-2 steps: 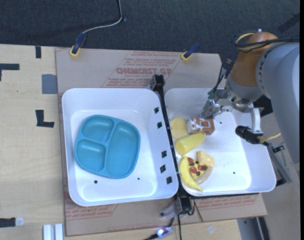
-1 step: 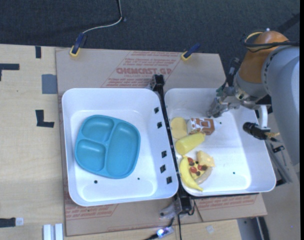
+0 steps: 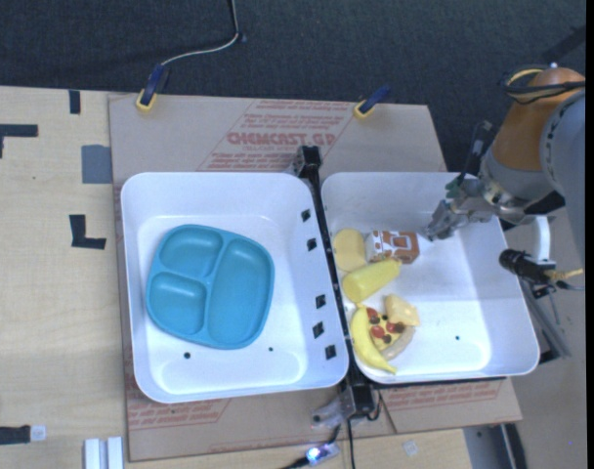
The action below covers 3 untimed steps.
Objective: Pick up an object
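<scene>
Reaching in from the right: grey arm with an orange band, partly cut off by the frame edge.
Gripper: low over the upper part of the right bin, just right of the brown packet; it is small and dark against the arm, so I cannot tell whether it is wide or narrow, and nothing can be made out in it.
Hard to make out: the brown packet's printing is blurred, and the pizza slice partly covers the banana.
Right bin: white and shallow, with toy food gathered along its left side.
Contents of right bin: a pale yellow round piece at the top, a brown packet touching it on the right, a yellow lemon-shaped piece just below, then a pizza slice and a banana near the front wall.
Left bin: white, side by side with the right one.
Contents of left bin: a blue divided plate, lying flat with three compartments.
Counter: light wood with dark markings; a cardboard sheet lies under both bins.
</scene>
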Available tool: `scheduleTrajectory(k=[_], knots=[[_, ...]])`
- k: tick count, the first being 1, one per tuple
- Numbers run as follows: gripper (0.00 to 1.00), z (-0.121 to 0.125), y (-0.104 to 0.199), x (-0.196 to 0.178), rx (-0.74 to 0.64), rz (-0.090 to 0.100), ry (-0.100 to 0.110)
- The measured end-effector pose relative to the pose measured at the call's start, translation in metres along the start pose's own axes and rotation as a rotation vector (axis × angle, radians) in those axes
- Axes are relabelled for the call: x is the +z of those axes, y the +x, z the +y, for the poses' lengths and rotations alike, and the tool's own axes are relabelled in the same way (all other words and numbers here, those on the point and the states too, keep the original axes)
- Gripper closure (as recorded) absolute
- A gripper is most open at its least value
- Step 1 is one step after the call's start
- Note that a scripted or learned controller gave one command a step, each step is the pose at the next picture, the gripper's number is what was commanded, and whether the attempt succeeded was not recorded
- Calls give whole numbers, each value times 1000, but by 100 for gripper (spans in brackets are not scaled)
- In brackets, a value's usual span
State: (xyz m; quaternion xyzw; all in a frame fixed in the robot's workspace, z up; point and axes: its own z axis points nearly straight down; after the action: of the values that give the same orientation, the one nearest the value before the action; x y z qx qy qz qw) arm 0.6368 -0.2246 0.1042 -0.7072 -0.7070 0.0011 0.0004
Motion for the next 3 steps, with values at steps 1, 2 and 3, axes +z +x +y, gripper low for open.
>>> scheduleTrajectory(k=[1, 2, 3], knots=[[100, 33, 124, 19, -13, 5, -2], [100, -36, 115, 19, 0, 1, 0], [100, -34, 51, 18, 2, -1, -5]])
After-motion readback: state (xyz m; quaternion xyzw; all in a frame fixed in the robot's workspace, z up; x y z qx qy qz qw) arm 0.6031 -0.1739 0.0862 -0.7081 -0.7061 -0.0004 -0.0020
